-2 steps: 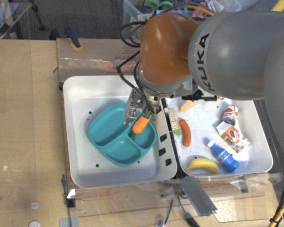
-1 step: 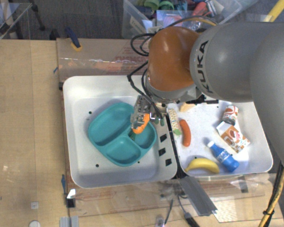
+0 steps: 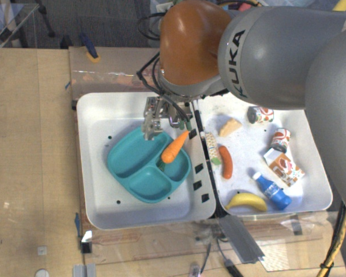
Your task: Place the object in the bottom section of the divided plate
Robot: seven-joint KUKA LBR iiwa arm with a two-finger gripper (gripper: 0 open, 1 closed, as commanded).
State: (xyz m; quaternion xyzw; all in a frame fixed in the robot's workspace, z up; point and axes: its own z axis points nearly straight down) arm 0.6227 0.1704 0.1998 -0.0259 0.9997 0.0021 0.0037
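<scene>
Carrot [image 3: 175, 147] lies in the left bin [image 3: 95, 154], resting on the teal plate [image 3: 132, 166] at its upper right part, over the divider area and right rim. Long axis runs diagonally: narrow tip points up and right toward the wall between the bins, thick end points down and left into the plate. A bit of green shows at the thick end. Gripper [image 3: 157, 123] hangs from the orange-banded wrist over the plate's upper edge, just left of the carrot's tip; nothing seen between the fingers, and whether they are spread or closed cannot be told from this angle. Carrot appears free of the fingers, close beside them. Plate sits tilted in the bin, one large section at upper left, smaller sections toward lower right. Right bin [image 3: 311, 172] holds a sausage [image 3: 225, 161] near the dividing wall, a banana [image 3: 247, 201] at the front, a blue bottle [image 3: 273, 191], a small carton [image 3: 283, 167], a can [image 3: 280, 138], a second can [image 3: 260, 115] and a pale wedge [image 3: 230, 127].
</scene>
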